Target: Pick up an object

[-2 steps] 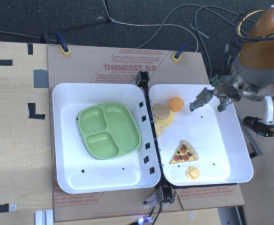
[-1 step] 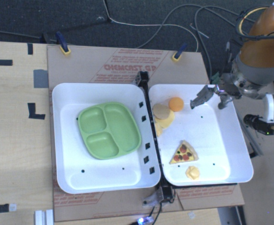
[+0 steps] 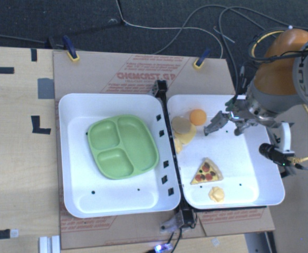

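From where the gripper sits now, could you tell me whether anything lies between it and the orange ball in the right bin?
Nothing visible does. The gripper hangs over the right bin, and the orange ball lies just to its left in the view, with bare white floor between. The pale round piece sits beyond the ball, on its far side.

Cardboard sheet (image 3: 143, 73) w/ red print, blue-yellow clamps (image 3: 69, 49) at back edge, black cables (image 3: 159, 30) behind

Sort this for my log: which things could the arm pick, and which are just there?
Pickable: orange ball, pale yellow round pieces, toy pizza slice, small yellow lump; open pincer nearby.
Just there: green divided plate, cables, yellow clamps.
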